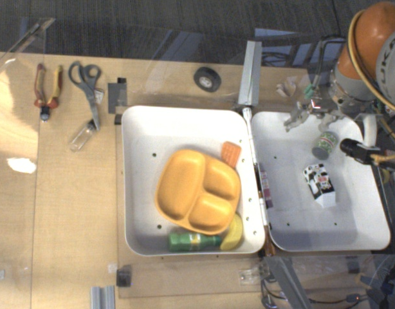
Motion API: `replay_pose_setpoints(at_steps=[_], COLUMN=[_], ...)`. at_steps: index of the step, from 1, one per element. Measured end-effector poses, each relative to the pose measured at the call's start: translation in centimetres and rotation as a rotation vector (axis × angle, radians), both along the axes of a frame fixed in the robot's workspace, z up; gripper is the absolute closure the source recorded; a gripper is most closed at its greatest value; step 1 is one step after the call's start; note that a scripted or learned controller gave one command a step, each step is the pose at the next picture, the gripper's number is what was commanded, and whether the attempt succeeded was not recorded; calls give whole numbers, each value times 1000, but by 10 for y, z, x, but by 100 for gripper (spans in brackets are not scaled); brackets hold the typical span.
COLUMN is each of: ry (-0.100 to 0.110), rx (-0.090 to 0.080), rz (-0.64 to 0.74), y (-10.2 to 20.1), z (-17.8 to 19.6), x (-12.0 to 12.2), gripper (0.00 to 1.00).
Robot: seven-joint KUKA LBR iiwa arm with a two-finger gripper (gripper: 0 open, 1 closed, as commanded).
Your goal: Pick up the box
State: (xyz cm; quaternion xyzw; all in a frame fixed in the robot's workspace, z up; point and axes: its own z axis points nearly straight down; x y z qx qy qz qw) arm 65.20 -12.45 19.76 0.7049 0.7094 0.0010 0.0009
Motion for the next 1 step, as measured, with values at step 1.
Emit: replay_pose_setpoints(at_steps=[1], ry=[-6], rx=[-1], rz=[-15], y=[0], z=[-110], x=[-15], gripper=[0])
